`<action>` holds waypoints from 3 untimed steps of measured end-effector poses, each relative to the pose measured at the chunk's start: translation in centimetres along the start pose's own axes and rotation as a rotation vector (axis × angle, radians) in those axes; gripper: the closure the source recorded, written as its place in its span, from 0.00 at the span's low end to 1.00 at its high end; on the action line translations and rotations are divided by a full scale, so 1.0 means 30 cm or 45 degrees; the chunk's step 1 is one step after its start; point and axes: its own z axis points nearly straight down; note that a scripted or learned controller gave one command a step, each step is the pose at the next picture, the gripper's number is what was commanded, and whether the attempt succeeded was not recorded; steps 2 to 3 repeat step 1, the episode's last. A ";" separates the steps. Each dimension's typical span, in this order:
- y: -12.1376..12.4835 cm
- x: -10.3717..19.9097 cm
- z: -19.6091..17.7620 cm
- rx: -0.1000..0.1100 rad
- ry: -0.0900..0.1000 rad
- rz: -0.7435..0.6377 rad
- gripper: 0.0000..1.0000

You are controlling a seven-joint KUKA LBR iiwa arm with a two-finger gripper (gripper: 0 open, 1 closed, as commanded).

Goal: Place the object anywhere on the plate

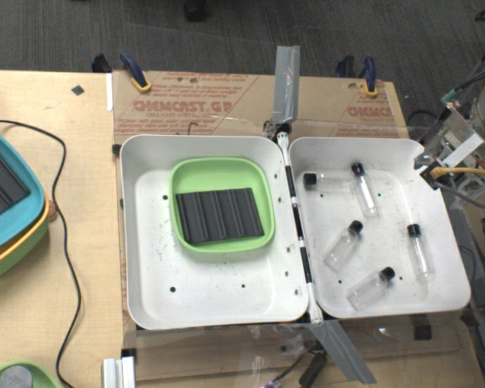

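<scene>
Where the two white bins sit side by side on the bench, the camera view shows the left bin holding a green square plate with a dark ribbed mat lying flat in its middle. The right bin holds five clear vials with black caps, all lying on their sides and apart from one another. One vial lies near the bin's upper left corner, its cap toward the left. A second vial lies just right of it, cap at the top. A third vial rests near the middle, tilted, cap uppermost. A fourth vial lies toward the right wall, cap at the top. A fifth vial lies near the front, cap up and to the right. None of them touches the plate. A sheet of printed cardboard lies under both bins, clamped at the back. The gripper's state cannot be told from this view. A black cable runs across the bench left of the bins, beside stacked teal and yellow trays.
</scene>
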 end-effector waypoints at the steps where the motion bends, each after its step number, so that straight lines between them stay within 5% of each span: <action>1: 0.116 -0.095 -0.025 0.001 0.001 0.304 0.00; 3: 0.116 -0.095 -0.025 0.001 0.001 0.304 0.00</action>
